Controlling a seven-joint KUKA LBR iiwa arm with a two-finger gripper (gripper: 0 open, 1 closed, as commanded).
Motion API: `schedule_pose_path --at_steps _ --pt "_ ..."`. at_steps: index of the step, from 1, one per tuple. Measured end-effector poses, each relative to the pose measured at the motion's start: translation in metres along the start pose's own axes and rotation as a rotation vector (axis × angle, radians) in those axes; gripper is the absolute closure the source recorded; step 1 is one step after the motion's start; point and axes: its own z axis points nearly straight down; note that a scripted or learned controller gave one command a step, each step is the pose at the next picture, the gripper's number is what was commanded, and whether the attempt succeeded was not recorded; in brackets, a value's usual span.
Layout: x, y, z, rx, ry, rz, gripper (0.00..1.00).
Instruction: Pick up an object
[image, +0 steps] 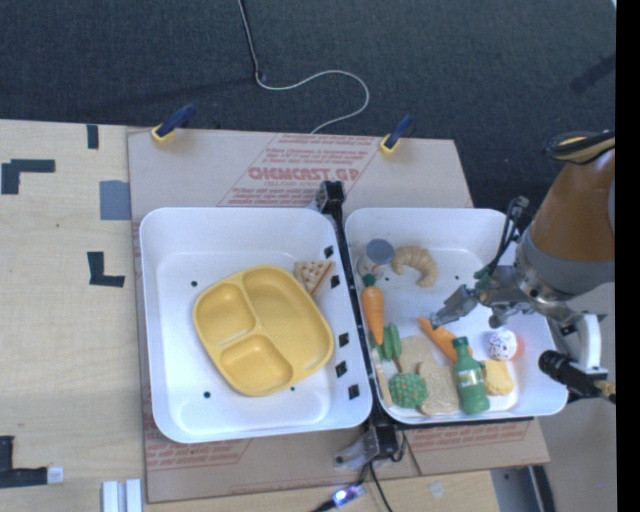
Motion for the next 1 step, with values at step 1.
schedule_pose_path --at_steps 1 --pt "0.0000 0.0027 -0.0056 -0.011 -0.002 -0.003 0.00"
